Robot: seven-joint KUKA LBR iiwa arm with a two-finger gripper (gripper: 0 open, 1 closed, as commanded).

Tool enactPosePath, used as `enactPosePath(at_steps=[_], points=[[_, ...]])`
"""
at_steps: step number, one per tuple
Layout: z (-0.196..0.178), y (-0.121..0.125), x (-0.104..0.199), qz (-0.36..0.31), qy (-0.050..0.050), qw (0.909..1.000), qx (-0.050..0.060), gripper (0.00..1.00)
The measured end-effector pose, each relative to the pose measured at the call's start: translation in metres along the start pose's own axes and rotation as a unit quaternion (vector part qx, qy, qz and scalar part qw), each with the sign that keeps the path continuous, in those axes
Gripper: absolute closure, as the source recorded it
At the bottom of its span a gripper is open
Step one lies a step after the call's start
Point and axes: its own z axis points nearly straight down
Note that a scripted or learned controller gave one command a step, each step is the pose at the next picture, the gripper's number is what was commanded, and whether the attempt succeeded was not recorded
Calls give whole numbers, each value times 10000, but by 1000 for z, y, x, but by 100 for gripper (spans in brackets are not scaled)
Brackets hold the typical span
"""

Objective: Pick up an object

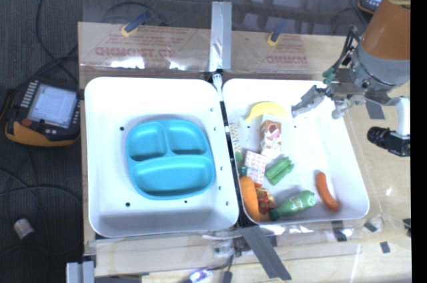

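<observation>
The right bin (347, 161) is the landmark. Inside it, near its upper left, a yellow banana (265, 109) lies just above a small carton (270, 135). Below the carton sits a patterned packet (254, 161) with a green pepper (279, 169) beside it. Along the bin's lower left are a carrot (248, 197) and a green bottle (295, 203); a sausage (327, 190) lies toward its lower right. The gripper (322, 102) hovers over the bin's upper right, fingers spread, nothing between them. Left of it, the left bin (107, 115) holds a blue divided plate (171, 156).
</observation>
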Motion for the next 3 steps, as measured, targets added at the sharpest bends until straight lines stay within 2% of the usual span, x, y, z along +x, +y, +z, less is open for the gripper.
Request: enactPosePath(at_steps=[1,2,3], points=[[184,48,22,377,3,9993,-3,0],[177,48,22,373,12,9993,23,100],[35,13,27,1432,-20,9897,3,100]])
